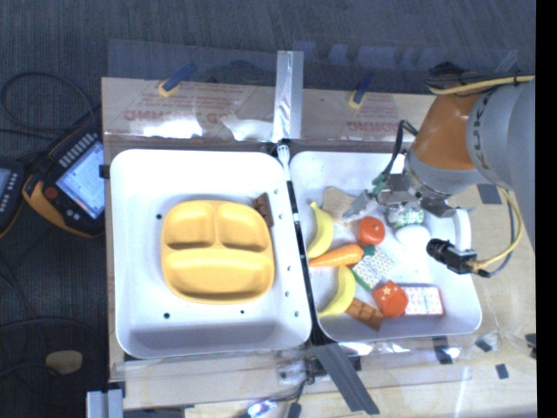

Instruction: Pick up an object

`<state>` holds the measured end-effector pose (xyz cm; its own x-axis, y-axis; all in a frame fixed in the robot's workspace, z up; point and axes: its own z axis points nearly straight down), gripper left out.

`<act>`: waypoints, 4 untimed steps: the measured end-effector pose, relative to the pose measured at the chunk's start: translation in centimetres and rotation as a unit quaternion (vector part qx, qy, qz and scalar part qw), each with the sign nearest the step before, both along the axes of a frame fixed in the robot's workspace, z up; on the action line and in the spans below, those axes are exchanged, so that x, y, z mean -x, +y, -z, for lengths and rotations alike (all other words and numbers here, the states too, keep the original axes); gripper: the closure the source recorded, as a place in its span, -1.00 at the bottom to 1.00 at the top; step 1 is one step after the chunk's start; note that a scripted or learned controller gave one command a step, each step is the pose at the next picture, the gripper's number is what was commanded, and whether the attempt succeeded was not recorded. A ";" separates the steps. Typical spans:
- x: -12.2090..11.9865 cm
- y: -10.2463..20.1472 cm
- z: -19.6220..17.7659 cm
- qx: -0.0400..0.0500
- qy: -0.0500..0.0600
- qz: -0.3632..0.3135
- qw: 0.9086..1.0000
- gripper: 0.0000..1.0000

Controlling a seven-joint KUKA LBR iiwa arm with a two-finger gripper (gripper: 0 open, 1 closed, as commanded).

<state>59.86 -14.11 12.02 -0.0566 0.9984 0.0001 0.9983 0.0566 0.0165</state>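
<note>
My gripper sits low in the right bin, near its back edge, just beside the small red tomato. Can't tell how my fingers stand; the wrist hides them. Nothing visibly held.

Target candidate: that tomato, mid-bin, close to the tip of the carrot. Looks like a plastic toy: light, stiff, smooth, round, so likely to squirt out of an off-centre pinch. I'd take it across the widest part, fingers straddling evenly.

Carrot and two bananas crowd the bin's left wall. Yellow tray lies in the left bin, well apart.
</note>
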 end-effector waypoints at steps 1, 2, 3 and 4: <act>-0.1 0.0 0.8 0.003 -0.019 -0.031 0.999 -1.00; 1.0 0.3 0.9 0.006 -0.022 -0.036 0.999 -1.00; 2.3 0.4 1.1 0.006 -0.020 -0.027 0.999 -1.00; 2.5 0.4 0.9 0.004 -0.014 -0.027 1.000 1.00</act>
<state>57.36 -13.70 11.15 -0.1096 0.9939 -0.0112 0.9930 0.1099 0.0433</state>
